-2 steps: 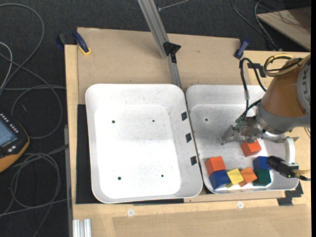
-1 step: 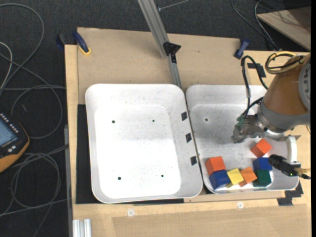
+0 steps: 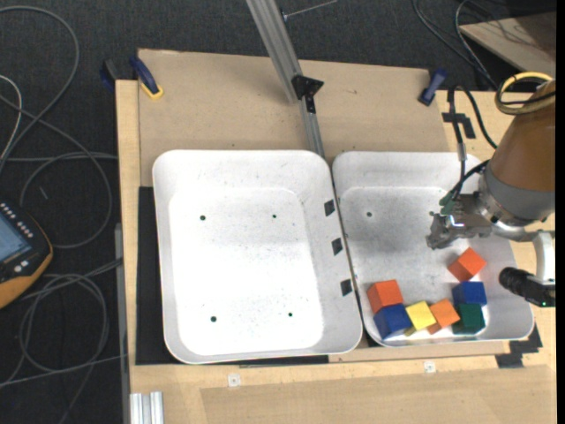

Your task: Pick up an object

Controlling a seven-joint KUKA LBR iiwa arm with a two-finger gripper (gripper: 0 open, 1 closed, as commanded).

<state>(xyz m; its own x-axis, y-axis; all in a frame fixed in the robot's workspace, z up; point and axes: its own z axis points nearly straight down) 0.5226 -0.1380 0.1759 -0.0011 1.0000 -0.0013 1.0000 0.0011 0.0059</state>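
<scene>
Several small blocks lie at the front of the right bin (image 3: 397, 184): an orange cube (image 3: 383, 293), a blue one (image 3: 394, 320), a yellow one (image 3: 422, 314), a small orange one (image 3: 445, 313), a blue block (image 3: 470, 291) on a green one (image 3: 471, 318), and a tilted orange cube (image 3: 468, 263). My gripper (image 3: 444, 230) hangs over the right bin's middle right, just up and left of the tilted orange cube. Nothing shows between its fingers, and their spread is too small to make out.
The left bin (image 3: 238, 254) lies beside the right one, separated by a ridge with black clips. A slanted metal pole (image 3: 282, 51) crosses the back of the bench. Cables and a handheld pendant (image 3: 18, 254) lie on the floor to the left.
</scene>
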